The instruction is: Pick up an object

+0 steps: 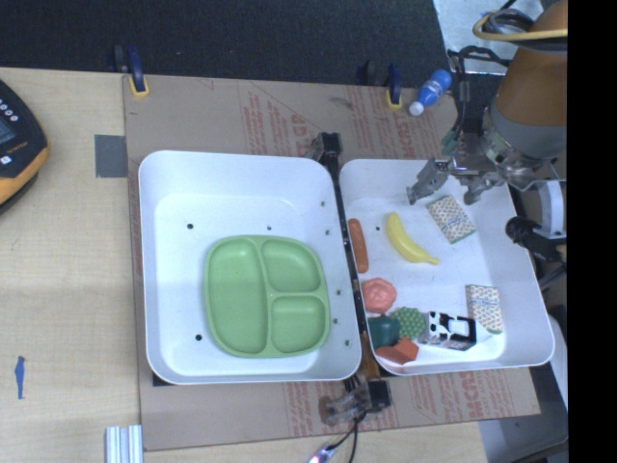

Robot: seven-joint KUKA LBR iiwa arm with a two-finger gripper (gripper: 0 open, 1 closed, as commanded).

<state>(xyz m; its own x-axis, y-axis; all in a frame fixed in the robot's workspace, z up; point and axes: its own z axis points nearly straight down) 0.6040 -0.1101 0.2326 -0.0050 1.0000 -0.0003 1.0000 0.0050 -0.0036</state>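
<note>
You're hovering the gripper [446, 187], jaws spread and empty, over the patterned packet [451, 218] at upper right; it's lying flat, risking a slip.

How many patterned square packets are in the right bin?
2. One patterned packet lies near the far end, just below the tool, right of the banana. The other packet sits by the right wall, near end.

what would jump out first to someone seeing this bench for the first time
The big green divided plate lying alone in the left bin draws the eye first. Next comes the right bin, crowded with toys: a yellow banana, a hot dog by the divider, and a cow figure near the front. The gripper hangs open over that bin's far end.
</note>
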